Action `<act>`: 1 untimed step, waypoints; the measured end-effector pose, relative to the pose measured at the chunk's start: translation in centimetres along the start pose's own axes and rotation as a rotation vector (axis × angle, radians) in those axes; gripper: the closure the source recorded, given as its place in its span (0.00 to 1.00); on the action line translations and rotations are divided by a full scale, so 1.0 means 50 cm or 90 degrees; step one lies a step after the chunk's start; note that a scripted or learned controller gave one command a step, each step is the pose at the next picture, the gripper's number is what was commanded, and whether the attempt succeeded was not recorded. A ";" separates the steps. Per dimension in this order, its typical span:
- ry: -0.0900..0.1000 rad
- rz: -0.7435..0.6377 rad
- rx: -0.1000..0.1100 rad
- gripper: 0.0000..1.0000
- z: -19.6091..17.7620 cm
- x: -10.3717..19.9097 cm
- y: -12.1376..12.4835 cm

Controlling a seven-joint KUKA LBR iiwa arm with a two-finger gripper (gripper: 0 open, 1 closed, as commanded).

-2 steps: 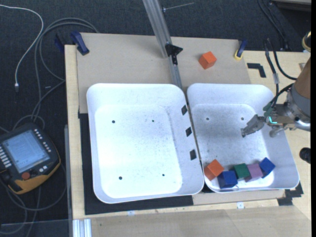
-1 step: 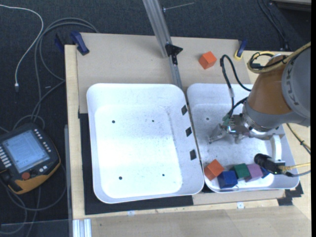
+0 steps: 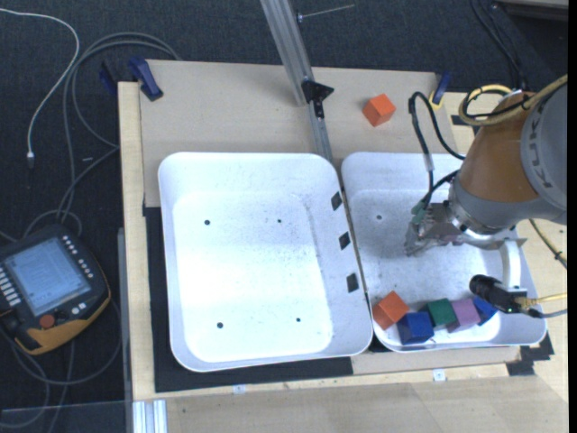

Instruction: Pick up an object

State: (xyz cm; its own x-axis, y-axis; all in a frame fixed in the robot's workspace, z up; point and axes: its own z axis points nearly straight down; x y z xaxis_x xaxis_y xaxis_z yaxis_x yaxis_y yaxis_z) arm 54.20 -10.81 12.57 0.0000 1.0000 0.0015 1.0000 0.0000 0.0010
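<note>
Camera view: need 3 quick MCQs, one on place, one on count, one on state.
1. Where do the blocks in the right bin lie?
A. its near edge
B. its far edge
C. its middle

2. How many orange blocks show?
A. one
B. two
C. three

3. The pincer is:
A. over the left bin
B. on the bench
C. over the right bin's floor, apart from the blocks

Answers: 1 A, the row from the orange block to the blue block hugs the near rim. 2 B, a second orange block sits on the bench. 3 C, bare floor separates them.
</note>
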 end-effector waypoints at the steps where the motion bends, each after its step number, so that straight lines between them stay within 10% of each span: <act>1: -0.002 -0.002 -0.005 1.00 -0.148 0.002 0.022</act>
State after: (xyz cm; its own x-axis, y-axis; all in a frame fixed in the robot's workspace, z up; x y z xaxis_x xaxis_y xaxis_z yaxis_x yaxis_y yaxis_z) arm 55.28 -10.72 19.98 -0.0025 1.0000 -0.0016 1.0000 0.0025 0.0091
